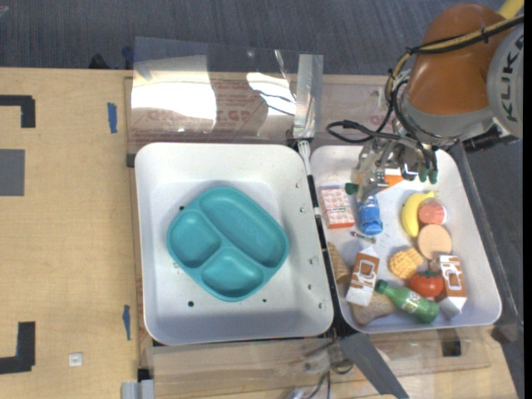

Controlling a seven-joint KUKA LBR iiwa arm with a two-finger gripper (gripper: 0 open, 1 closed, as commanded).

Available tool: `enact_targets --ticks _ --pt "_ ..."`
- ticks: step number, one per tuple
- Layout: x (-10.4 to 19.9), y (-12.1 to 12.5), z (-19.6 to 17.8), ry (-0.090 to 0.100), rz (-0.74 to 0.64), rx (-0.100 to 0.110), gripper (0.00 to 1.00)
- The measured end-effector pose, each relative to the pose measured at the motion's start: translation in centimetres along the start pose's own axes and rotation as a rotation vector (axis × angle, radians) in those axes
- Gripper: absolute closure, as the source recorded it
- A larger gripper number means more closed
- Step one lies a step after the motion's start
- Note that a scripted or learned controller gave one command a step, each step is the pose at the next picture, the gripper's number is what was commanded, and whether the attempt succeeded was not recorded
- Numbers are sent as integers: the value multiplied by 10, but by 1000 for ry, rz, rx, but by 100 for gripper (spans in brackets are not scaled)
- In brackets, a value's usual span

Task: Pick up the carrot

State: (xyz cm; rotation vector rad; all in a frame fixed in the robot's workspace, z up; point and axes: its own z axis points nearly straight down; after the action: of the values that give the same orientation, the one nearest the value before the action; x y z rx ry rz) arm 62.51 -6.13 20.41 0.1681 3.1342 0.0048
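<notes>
Green bottle: laid near the lower edge of the right bin, beside a tomato and small cartons.

Arm: entered from the upper right of the frame, orange band uppermost, wrist bent down over the upper part of the right bin. Pincer: lowered among cables; whether apart or together cannot be told.

Bench: pale wood, marked with black and blue tape. Left bin: a teal divided plate is carried.

Carrot: taken to be the orange sliver just beneath the pincer, largely hidden. Its long axis seems roughly left to right; which way it points cannot be told.
</notes>
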Motion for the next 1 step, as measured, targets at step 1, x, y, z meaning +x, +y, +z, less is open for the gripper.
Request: enact_targets --ticks 1 --pt "-17 -49 87 -29 -97 3 100"
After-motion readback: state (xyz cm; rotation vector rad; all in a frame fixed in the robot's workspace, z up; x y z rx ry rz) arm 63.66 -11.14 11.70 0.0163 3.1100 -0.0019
